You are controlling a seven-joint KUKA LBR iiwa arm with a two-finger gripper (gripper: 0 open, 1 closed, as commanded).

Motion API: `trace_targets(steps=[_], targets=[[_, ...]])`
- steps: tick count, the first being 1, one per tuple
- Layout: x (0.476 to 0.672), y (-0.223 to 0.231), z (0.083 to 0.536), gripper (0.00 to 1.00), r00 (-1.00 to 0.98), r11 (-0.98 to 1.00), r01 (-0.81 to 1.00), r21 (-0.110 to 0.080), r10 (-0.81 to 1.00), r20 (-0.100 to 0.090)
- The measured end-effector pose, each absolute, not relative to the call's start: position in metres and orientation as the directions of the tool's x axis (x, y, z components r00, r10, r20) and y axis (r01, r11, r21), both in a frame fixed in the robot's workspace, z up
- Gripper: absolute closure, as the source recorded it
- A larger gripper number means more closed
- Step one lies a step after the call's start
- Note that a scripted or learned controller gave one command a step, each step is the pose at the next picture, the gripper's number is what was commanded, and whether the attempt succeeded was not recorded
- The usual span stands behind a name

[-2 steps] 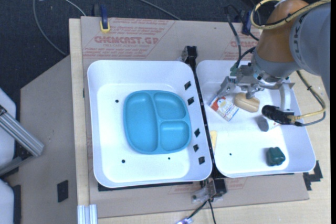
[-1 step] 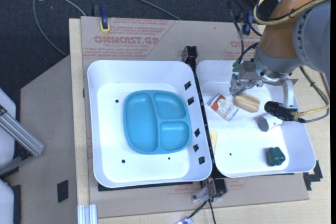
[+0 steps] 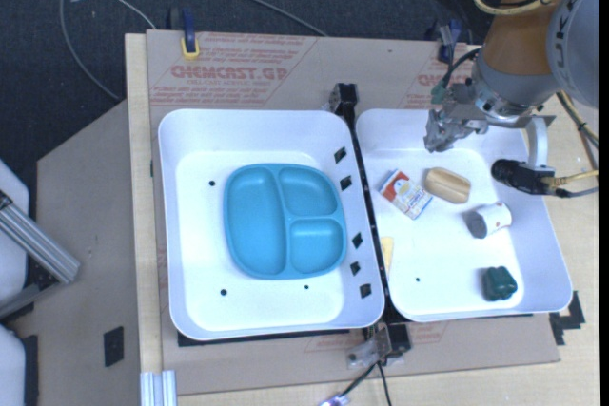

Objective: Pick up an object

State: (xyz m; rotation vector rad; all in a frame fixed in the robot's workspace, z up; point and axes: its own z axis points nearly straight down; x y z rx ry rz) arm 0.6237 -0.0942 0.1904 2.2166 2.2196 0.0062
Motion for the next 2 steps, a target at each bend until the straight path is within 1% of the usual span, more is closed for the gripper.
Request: trace_targets(steps=[1, 2], targets=[[0.619, -0.094, 0.236, 1.0, -0.001, 0.001, 1.0, 0.005, 1.0, 0.0], [0.62, -0.094, 0.265, 1.0, -0.001, 0.001, 1.0, 0.004, 1.0, 0.0]])
